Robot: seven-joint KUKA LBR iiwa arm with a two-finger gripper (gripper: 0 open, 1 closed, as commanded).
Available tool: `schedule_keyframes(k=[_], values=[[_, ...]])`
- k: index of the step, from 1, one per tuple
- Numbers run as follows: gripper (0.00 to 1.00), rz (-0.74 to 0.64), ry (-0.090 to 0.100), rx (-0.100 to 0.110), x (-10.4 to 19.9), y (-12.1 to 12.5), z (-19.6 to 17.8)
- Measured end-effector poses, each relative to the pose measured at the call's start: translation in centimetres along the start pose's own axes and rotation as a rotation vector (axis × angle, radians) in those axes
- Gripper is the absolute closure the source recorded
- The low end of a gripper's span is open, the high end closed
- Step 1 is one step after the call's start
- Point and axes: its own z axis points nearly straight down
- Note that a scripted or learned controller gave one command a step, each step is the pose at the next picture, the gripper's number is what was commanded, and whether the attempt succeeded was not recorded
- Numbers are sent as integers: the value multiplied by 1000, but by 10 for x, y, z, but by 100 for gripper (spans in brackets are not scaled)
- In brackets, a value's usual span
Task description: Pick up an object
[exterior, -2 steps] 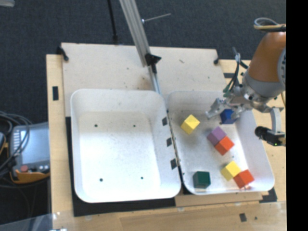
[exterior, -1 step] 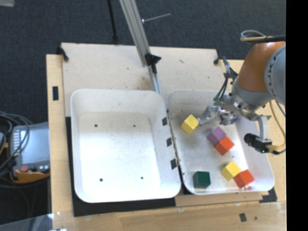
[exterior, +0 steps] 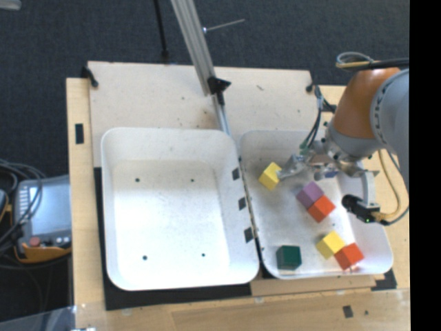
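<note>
Six blocks in right bin (exterior: 272, 250). Nearest: yellow block (exterior: 270, 175), mid-frame, upper left of that bin, just off my claw (exterior: 298, 167). Claw state: cannot tell. Purple block (exterior: 309, 194) touches orange block (exterior: 321, 209) lower right. Green block (exterior: 289, 256) near bottom edge. Risk, my guess: claw nudges yellow block away sideways, shuts on nothing.

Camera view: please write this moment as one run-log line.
end effector: above right bin | nearest: yellow block | grasp: none seen | left bin: unused
</note>
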Motion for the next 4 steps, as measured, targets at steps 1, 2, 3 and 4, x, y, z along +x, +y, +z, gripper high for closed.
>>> schedule_keyframes(k=[1,2,3,4], values=[[100,4,2,-2,-1,1,-10],[100,6,3,14,-8,-4,-60],[100,5,3,13,-10,-10,-107],[100,-2,3,13,-11,-8,-150]])
